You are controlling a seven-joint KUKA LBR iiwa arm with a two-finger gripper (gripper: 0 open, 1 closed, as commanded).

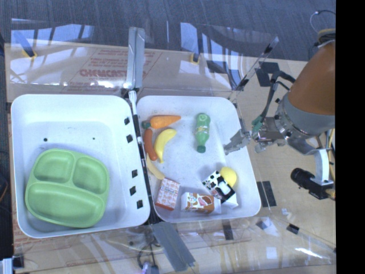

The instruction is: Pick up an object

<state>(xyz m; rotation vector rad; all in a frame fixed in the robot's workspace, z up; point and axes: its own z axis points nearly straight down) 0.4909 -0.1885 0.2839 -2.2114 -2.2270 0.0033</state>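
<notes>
Nothing is picked up yet, as far as the view shows: every candidate object lies in the right bin (246,170), and the gripper (244,140) sits at that bin's right rim with nothing visibly between its tips. Whether it is released or clenched I cannot tell from this angle. In the right bin, a carrot (165,120) lies near the top with a banana (163,142) just below it, and a green bottle (202,132) rests toward the middle. Lower down sit a small red-and-white carton (167,193), an orange pouch (200,202), and a yellow ball (228,177) touching a black-and-white item (215,182). The left bin (34,110) holds a green divided tray (67,187). By my judgement, the whole grasp remains: choosing a target, descending, closing, lifting.
</notes>
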